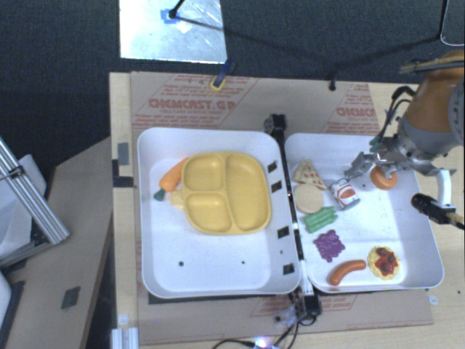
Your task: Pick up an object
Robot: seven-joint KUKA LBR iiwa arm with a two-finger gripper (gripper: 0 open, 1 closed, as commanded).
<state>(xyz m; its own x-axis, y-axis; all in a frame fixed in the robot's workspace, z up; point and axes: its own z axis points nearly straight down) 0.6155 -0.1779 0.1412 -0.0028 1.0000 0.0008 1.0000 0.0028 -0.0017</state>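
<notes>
My gripper [376, 170] hangs over the far right part of the right bin [421, 231], open, with one grey finger [358, 166] splayed to the left. A small round orange thing [383, 179] lies right under it, between the fingers, and seems to rest on the bin floor. A red and white carton [345, 193] sits just left of the gripper. Also in this bin are a pizza wedge [308, 173], a tan round cookie [310, 198], a green piece [320, 218], purple grapes [329, 244], a sausage [346, 271] and a small round pizza [383, 262].
The left bin [156, 260] holds a yellow divided plate [221, 193] with a carrot [172, 174] at its left edge. A black divider with clips [290, 217] runs between the bins. A black part of the arm [434, 209] juts over the right bin's right rim.
</notes>
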